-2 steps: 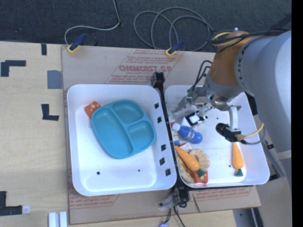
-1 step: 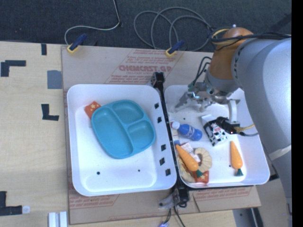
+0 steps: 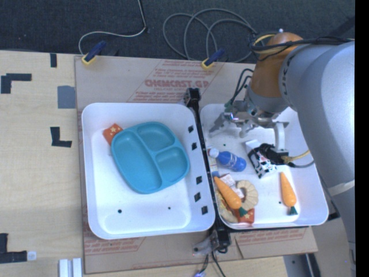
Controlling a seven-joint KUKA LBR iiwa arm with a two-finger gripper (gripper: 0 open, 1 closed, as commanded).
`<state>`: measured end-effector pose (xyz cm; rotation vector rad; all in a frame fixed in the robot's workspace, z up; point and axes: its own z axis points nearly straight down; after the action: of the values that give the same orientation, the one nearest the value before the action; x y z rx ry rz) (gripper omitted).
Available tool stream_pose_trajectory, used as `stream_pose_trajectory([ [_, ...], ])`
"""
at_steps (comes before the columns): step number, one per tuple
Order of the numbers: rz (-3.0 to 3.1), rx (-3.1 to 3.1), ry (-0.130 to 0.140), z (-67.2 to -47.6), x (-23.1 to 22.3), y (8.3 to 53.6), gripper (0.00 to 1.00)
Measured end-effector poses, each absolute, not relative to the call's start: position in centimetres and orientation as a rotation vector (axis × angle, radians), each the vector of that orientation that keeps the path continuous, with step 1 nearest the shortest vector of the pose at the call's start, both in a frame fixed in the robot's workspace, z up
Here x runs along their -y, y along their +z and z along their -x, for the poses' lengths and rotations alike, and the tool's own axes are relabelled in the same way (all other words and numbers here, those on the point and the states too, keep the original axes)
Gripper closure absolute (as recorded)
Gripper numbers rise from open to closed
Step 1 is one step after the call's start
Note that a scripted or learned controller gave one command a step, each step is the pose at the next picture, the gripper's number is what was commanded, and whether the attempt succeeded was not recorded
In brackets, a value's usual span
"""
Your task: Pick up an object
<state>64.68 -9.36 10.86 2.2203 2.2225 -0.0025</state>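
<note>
My gripper [image 3: 249, 129] hangs over the back of the right bin [image 3: 314, 212], under the orange band of the wrist. Its fingers [image 3: 219, 123] are spread open, and nothing shows between them. Just in front of it lie a small blue bottle [image 3: 230, 160] and a black-and-white toy [image 3: 263, 159]. Nearer the front of the bin, one orange carrot [image 3: 228, 194] rests on a beige round piece [image 3: 247, 193]. A second carrot [image 3: 287, 190] lies at the right side.
The left bin [image 3: 98, 212] holds a blue divided plate [image 3: 151, 156] and a small orange-red item [image 3: 112, 133] at the plate's back left corner. A black divider [image 3: 199, 154] runs between the bins. Cables [image 3: 190, 27] lie behind them.
</note>
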Motion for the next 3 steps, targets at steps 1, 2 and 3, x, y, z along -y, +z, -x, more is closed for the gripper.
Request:
stream_pose_trajectory([
  [1,-2.219,-2.221,0.0,-66.9,11.8,17.9,0.0],
  [2,-2.22,-2.221,0.0,-60.5,14.6,8.6,0.0],
  [3,-2.223,-2.221,-0.002,-54.7,17.8,12.2,0.0],
])
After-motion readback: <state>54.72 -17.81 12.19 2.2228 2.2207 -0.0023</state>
